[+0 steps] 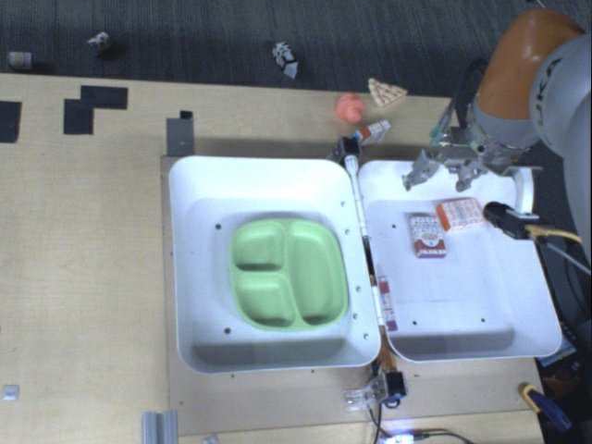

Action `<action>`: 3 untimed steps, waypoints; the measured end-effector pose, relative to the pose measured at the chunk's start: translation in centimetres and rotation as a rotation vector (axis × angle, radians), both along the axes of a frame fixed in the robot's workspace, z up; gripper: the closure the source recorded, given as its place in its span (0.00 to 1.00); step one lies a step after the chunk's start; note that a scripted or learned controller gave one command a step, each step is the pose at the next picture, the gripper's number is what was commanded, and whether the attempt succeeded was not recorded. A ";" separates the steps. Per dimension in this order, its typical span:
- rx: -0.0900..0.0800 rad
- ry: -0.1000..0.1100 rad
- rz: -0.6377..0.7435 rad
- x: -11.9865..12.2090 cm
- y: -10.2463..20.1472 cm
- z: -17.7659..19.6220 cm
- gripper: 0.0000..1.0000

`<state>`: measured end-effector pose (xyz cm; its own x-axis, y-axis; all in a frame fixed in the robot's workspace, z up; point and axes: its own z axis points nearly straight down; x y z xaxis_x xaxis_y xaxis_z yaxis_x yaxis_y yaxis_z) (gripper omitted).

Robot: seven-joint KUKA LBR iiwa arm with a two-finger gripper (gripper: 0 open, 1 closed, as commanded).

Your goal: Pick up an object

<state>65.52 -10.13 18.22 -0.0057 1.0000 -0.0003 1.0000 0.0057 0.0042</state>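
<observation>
While the arm [532,72] leans in from three o'clock, nothing has yet been lifted, so by my reading the task stands at its approach stage; the grasp, the closing and the raise are all left to do.

Largest first: the left bin [190,276] carries a green divided plate [287,271] lying flat near its centre; the right bin [481,313] holds the smaller candidates toward its twelve o'clock end.

At the arm's end the gripper [441,166] hangs over the twelve o'clock rim of the right bin; its two fingers stand spread apart with nothing between them.

Below it, toward five o'clock, lies an orange-and-white packet [460,214]; just beside that, at its eight o'clock and seemingly almost touching, lies a small red-and-white carton [426,235]; both rest flat on the bin floor, apart from the fingers.

Either could serve as the object; the packet is the nearer, and I judge it the likelier target, though the picture does not settle that.
</observation>
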 end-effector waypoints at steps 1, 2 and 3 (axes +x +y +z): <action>-0.003 -0.008 -0.003 -3.7 1.0 -9.1 0.00; -0.006 -0.020 -0.003 -3.4 0.9 -7.7 1.00; -0.005 -0.018 -0.003 -3.5 0.9 -7.8 0.00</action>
